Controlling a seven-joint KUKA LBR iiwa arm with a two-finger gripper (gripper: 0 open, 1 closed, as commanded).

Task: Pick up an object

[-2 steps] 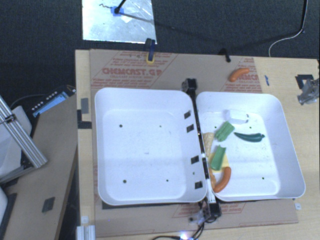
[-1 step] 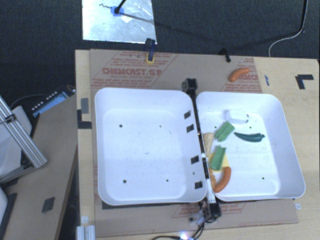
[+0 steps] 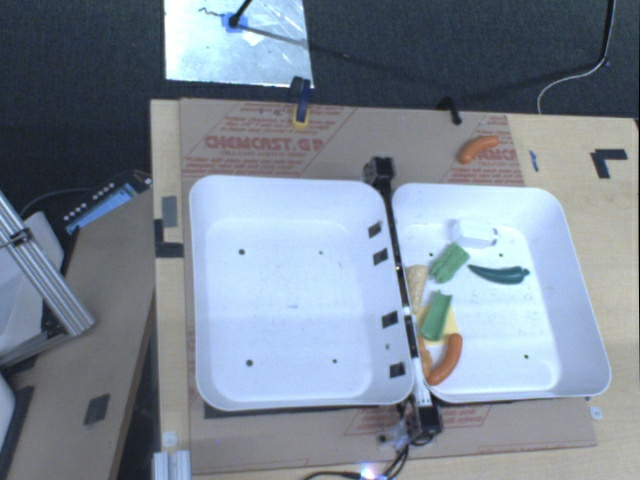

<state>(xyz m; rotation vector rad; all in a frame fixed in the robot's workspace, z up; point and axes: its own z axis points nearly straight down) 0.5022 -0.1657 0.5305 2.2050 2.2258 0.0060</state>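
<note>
- Camera view, bench (image 3: 620,228): a brown board with red print lies on it and carries two shallow white bins side by side, their inner walls touching.
- Left bin (image 3: 215,203): white floor with a few small dark dots.
- Right bin (image 3: 575,268): holds all the loose objects, gathered toward its left wall.
- Pale white piece (image 3: 474,235): near the bin's far edge, at about the middle.
- Light green piece (image 3: 449,262): just beside the white piece on its near side, lying at a slant.
- Dark green pepper-like object (image 3: 498,274): beside the light green piece on the right, lying crosswise.
- Second green piece (image 3: 436,315): close to the left wall, resting on a flat yellow piece (image 3: 448,325).
- Orange sausage-shaped object (image 3: 446,358): near the bin's near left corner, tilted, touching the yellow piece's lower end.
- Another orange sausage-shaped object (image 3: 478,148): outside the bins, on the board beyond the right bin's far edge.
- Yellow clamp (image 3: 300,116): at the board's far edge, beyond the left bin.
- Shiny sheet (image 3: 238,26): on the dark floor beyond the bench.
- Gripper: whether it is parted, closed or holding anything cannot be told.
</note>
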